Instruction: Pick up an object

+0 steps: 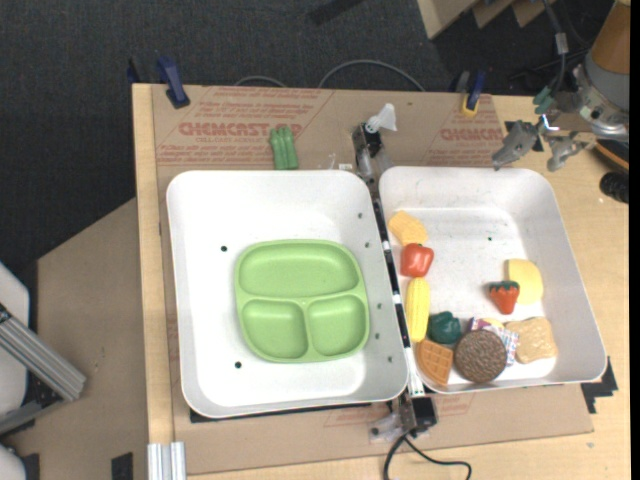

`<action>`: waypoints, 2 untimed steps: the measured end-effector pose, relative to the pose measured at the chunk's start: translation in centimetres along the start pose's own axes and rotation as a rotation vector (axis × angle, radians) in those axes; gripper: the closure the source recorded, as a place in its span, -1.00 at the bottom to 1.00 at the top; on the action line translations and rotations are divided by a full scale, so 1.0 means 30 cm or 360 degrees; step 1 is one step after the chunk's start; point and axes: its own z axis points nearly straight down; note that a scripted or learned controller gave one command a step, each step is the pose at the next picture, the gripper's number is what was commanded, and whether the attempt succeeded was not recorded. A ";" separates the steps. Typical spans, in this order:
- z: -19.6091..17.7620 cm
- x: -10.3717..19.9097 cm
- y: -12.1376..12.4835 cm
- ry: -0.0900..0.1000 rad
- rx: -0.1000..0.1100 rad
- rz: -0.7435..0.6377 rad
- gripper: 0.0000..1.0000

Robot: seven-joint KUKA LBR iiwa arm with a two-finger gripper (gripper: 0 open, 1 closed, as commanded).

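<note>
The right bin [500, 203] holds several toy foods. A yellow piece [407, 228], a red pepper [417, 259] and a yellow corn cob [416, 308] lie along its left wall. A waffle [436, 360], a dark green piece [443, 326], a brown round cookie [481, 355] and a tan cracker [535, 339] crowd the near edge. A red strawberry [504, 294] leans on a yellow lemon [527, 278]. My gripper [535, 146] hovers over the bin's far right rim, well apart from the foods, open with nothing between its fingers.
The left bin [200, 228] holds a green divided plate [300, 300]. A small green object [285, 148] lies on the bench behind that bin. Blue clamps [175, 83] grip the bench's far edge.
</note>
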 end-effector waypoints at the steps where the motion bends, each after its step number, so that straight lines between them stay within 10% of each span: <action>1: 0.479 -0.093 -0.215 0.0007 0.0028 0.0008 -1.00; 2: 0.492 -0.032 -0.400 -0.0007 -0.0014 0.0000 -1.00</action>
